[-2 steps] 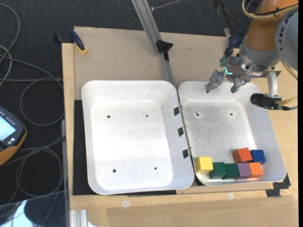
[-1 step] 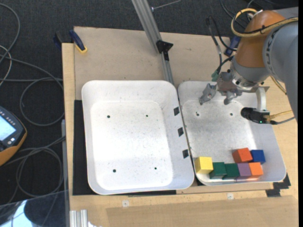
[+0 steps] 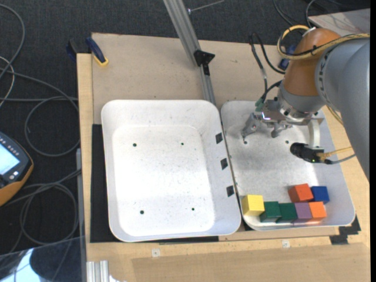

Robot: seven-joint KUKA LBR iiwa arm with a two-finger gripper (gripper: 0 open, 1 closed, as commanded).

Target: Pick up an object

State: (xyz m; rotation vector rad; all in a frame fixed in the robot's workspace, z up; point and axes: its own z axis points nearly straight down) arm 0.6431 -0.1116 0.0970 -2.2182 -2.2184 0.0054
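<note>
Several coloured blocks lie clustered at the near edge of the right bin (image 3: pixel 258 169): a yellow block (image 3: pixel 254 203), a dark green block (image 3: pixel 271 210), a purple block (image 3: pixel 303 211), an orange-red block (image 3: pixel 301 191) and a blue block (image 3: pixel 320 193) among them. My gripper (image 3: pixel 259 133) hangs over the far left part of that bin, well away from the blocks. Its two fingers are spread apart, open, with nothing between them. The grey arm with its orange band (image 3: pixel 305 69) comes in from the upper right.
The left bin (image 3: pixel 158 169) sits beside the right one, their rims meeting at black clips (image 3: pixel 224 163). A slanted metal pole (image 3: pixel 188 34) rises behind the bins. A black cylinder with a cable (image 3: pixel 306 151) hangs off the wrist.
</note>
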